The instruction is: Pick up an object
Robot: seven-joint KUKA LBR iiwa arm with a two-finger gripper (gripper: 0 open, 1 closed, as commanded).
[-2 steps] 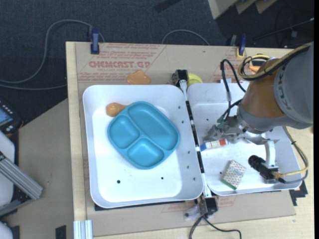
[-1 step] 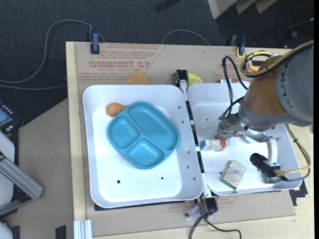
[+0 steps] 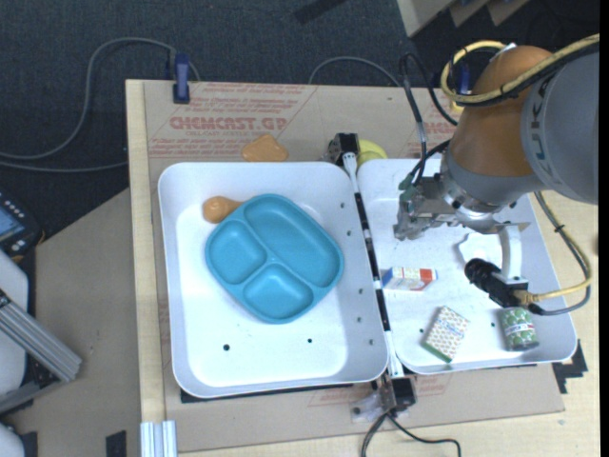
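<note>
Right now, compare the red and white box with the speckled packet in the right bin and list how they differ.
Colour: the red and white box has plain bands; the speckled packet has a fine green and white pattern. Pose: the box lies crosswise by the divider; the packet sits diagonally, nearer the front rim. Both lie in the right bin, apart from the gripper.

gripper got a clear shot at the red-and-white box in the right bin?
Probably yes. The gripper is over the right bin, close to the red-and-white box, with bare floor between them. The patterned packet lies apart from it. The bin wall close beside the box might crowd the grasp.
</note>
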